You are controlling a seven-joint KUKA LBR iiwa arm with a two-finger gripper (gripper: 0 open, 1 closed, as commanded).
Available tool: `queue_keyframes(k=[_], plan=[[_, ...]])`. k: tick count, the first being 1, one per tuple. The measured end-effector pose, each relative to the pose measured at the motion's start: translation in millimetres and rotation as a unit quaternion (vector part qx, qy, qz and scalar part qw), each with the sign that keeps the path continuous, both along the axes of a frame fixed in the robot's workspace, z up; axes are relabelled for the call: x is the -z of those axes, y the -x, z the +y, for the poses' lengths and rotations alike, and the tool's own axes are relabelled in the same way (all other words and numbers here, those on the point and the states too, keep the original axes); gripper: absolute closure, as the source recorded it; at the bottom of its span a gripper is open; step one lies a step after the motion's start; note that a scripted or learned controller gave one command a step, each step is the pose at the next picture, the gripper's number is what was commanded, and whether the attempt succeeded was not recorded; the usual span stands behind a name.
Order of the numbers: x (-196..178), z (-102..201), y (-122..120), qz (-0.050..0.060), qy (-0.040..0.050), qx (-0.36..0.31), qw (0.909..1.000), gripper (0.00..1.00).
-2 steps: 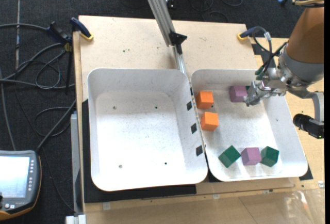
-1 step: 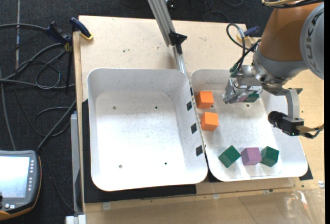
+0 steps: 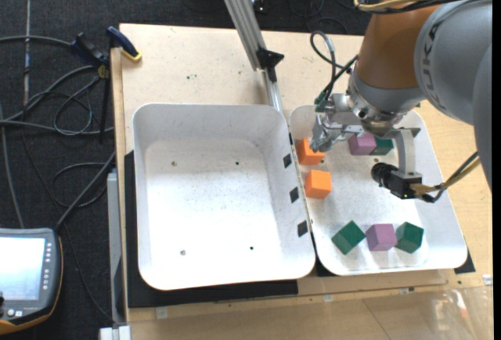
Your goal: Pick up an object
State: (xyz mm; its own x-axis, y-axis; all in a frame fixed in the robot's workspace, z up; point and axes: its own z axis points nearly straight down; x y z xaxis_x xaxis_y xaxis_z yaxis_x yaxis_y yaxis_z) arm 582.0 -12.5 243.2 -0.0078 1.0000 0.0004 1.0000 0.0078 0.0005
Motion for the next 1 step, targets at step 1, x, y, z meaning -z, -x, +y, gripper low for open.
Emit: queue_keyframes(k=[1], plan=[[1.3, 40.4, -16.6, -0.001, 0.0002, 0.0, 1.0, 1.0]])
